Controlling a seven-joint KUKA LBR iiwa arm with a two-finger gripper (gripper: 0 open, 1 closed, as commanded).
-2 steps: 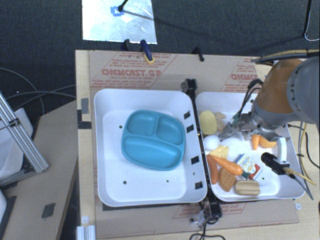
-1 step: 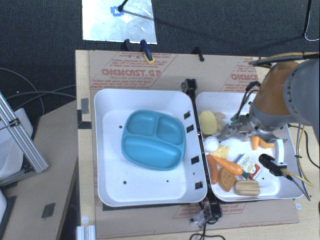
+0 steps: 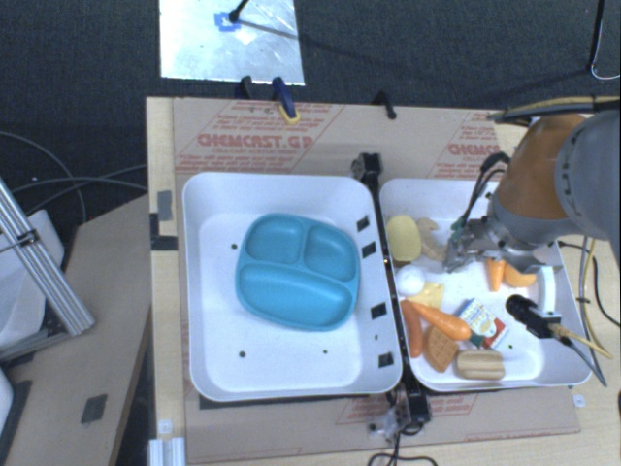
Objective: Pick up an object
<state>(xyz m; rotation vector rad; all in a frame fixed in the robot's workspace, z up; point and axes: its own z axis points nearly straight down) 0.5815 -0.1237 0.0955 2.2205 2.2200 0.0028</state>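
Cardboard (image 3: 254,134) under both bins printed "CHEMCAST GP", blue plate (image 3: 296,270) in left bin (image 3: 209,260), gripper (image 3: 456,250) over toy food — finger state unclear

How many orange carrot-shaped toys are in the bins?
3, all in the right white bin: two long orange carrot toys at its lower left, one short beside the arm; others may be hidden.

The grey arm (image 3: 582,178), orange-banded, reaches in over the right bin (image 3: 427,197). Its gripper (image 3: 456,246) hangs low above that bin's middle, seemingly pointing down.
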